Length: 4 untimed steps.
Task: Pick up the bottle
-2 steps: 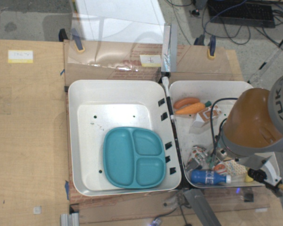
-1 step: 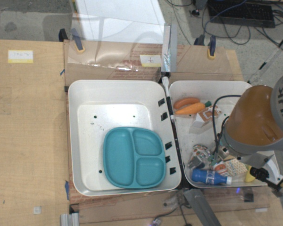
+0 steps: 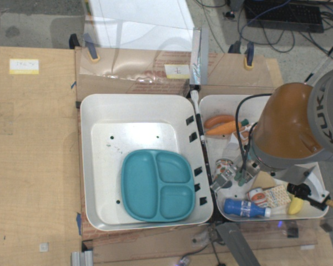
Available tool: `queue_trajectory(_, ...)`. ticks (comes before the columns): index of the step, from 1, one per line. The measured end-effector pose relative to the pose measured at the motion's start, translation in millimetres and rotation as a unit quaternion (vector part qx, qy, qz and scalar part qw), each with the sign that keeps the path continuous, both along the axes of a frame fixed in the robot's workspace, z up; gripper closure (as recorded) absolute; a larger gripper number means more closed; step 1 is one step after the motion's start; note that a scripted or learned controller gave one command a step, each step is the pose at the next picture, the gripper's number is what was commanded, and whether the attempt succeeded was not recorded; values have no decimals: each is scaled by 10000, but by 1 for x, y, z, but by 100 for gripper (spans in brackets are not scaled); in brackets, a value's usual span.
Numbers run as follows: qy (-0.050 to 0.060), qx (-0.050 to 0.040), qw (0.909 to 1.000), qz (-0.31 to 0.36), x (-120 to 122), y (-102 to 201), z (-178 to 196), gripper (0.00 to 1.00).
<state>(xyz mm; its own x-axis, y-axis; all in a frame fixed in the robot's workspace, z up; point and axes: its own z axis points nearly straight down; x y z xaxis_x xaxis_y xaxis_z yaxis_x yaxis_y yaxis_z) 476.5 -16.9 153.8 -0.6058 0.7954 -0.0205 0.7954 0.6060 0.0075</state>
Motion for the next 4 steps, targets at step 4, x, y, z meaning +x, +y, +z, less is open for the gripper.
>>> queue_trajectory(4, 41, 101, 8203, -5718, -10, 146, 156, 100)
